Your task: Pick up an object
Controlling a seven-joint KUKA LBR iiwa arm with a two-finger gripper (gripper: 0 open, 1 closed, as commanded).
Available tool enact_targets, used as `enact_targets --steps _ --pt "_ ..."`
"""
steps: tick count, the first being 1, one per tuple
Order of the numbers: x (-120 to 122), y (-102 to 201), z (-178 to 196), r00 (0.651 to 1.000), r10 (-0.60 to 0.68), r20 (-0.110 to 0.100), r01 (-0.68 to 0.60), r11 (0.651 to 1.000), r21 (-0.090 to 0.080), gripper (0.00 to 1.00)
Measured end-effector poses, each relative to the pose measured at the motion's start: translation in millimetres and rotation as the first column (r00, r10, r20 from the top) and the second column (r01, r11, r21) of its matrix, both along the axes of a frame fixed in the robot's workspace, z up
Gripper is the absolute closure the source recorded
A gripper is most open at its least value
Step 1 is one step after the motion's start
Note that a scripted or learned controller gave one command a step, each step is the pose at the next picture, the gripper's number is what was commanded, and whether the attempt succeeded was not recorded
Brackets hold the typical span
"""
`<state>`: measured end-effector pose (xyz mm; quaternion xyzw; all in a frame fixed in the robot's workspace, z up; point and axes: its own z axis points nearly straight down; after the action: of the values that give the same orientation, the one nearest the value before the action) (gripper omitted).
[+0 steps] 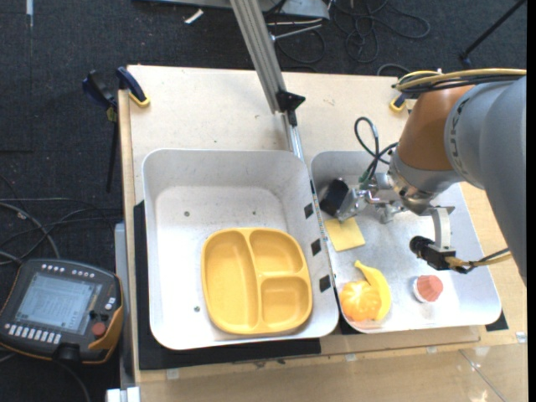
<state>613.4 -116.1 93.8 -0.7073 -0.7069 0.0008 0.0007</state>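
The gripper (387, 205) hangs low over the far part of the right bin (469, 304), and I cannot tell how it stands or whether it has hold of anything. Just to its left, a flat yellow piece (346, 234) lies on the bin floor. Nearer, a banana (375, 283) touches an orange fruit (361, 301), and a small red object (429, 288) sits to their right. The left bin (167, 191) holds a yellow divided plate (255, 280).

I judge the step as approach. The next move needs the gripper set above one object, then lowered.
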Motion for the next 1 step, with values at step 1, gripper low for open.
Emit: enact_targets --steps 1 --pt "0.9 0.1 11.8 1.000 0.000 0.004 0.000 1.000 -0.001 1.00"
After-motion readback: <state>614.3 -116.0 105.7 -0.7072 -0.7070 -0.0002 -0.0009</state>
